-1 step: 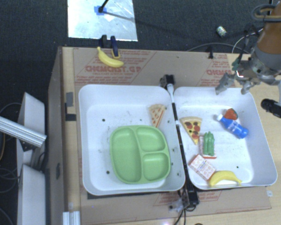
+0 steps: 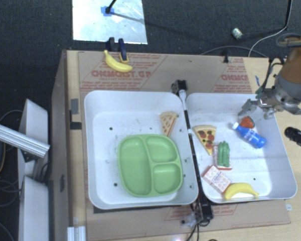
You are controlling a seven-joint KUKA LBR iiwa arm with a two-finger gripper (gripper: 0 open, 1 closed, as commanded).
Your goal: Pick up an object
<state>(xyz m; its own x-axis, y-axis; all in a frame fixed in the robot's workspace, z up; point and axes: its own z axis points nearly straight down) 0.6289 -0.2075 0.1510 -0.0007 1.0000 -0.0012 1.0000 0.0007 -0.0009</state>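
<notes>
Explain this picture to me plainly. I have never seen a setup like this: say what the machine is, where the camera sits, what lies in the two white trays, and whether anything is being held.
One camera, fixed above the bench, looks down at a slant. The machine is a robot arm, grey with an orange band, reaching in from the picture's right. Its hand hangs over the right bin, just above a blue bottle with a red cap. Nothing can be seen between its fingers, so I would not say it holds anything.

The right bin also contains a toy pizza slice, a green toy vegetable, a small red-and-white packet and a yellow banana.

The left bin holds a green divided plate and another pizza slice near the divider.

A second banana lies on the cardboard behind the bins.
</notes>
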